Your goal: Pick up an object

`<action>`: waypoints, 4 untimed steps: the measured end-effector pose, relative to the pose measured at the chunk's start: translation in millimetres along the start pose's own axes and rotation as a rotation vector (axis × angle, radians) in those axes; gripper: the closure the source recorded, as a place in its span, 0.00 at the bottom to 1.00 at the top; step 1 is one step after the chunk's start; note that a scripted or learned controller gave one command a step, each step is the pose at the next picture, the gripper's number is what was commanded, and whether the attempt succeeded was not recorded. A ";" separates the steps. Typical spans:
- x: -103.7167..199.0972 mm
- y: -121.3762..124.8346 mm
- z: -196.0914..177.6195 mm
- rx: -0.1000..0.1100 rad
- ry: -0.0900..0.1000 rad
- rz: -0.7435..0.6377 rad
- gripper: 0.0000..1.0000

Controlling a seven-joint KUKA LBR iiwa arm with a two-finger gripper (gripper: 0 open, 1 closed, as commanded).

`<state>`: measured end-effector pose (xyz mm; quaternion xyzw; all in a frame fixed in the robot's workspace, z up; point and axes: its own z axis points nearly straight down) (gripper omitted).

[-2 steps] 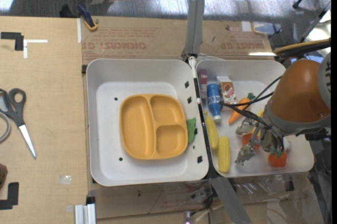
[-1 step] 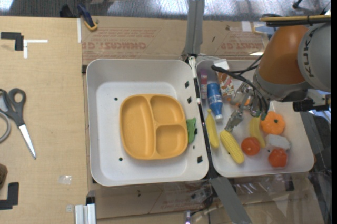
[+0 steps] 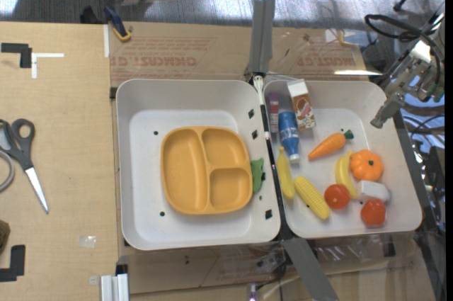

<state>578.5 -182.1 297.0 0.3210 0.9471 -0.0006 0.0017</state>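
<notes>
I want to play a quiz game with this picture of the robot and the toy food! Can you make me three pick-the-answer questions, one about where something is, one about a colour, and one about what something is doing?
1. Where is the yellow divided plate?
A. In the left bin
B. In the right bin
C. On the bench by the scissors

2. What colour is the toy carrot?
A. Blue
B. Orange
C. White

3. How is the gripper placed?
A. Clamped on the corn cob
B. Resting on the plate
C. At the right bin's far right rim, touching no toy

Answers:
1. A, the plate lies flat in the left bin.
2. B, the carrot is orange with a green tip.
3. C, the gripper is at the rim of the right bin, apart from the corn cob and the other toys.
</notes>
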 end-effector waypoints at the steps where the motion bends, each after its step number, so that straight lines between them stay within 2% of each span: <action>1: -10.1 4.5 122.1 0.001 0.002 0.158 0.00; 2: 5.9 3.0 204.4 0.000 0.001 0.161 0.00; 3: 5.0 3.9 194.2 0.000 -0.003 0.157 1.00; 4: 67.6 65.8 71.7 0.000 0.002 0.254 1.00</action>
